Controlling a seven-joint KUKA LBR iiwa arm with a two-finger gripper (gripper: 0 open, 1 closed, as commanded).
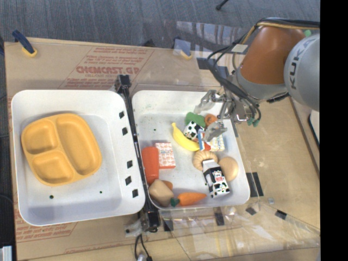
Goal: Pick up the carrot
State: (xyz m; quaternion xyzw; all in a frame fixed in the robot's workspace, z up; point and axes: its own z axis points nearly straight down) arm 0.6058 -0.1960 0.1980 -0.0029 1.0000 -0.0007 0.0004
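Lying at 6 o'clock in the right bin (142,103), carrot (191,198) looks light, rigid, slick — grab mid-body; jaws state: cannot tell.

the orange carrot (188,199) with a green stem end lies flat near the right bin's front edge.

Looked like robotics lab. Worktop (65,69) was covered in printed cardboard sheet, held by blue clamp (24,43). Two white bins (22,200) sat side by side; right one held toy food. Industrial arm (283,53) reached in. Grey carpet (109,7) lay beyond, possibly office flooring.
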